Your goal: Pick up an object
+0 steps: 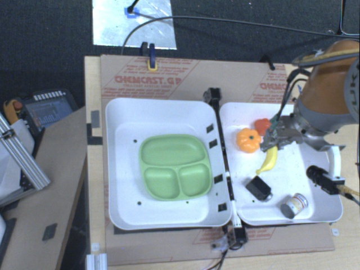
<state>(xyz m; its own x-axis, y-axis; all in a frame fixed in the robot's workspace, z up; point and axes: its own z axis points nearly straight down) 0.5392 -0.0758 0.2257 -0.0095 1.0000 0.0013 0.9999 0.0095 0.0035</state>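
In the right bin (332,210), nearest, lie a metal can (294,205) and a small black block (259,188). Beyond them lies the banana (268,161), its upper end under the gripper (274,138), whose grip I cannot tell. A small orange pumpkin (248,140) sits just beside.

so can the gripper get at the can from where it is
Probably yes. The can lies on its side in the right bin's near corner, nothing on top of it; the gripper is above the banana, same bin.

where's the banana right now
The banana lies in the right bin, just below the gripper, right of the orange fruit and above the small black object.
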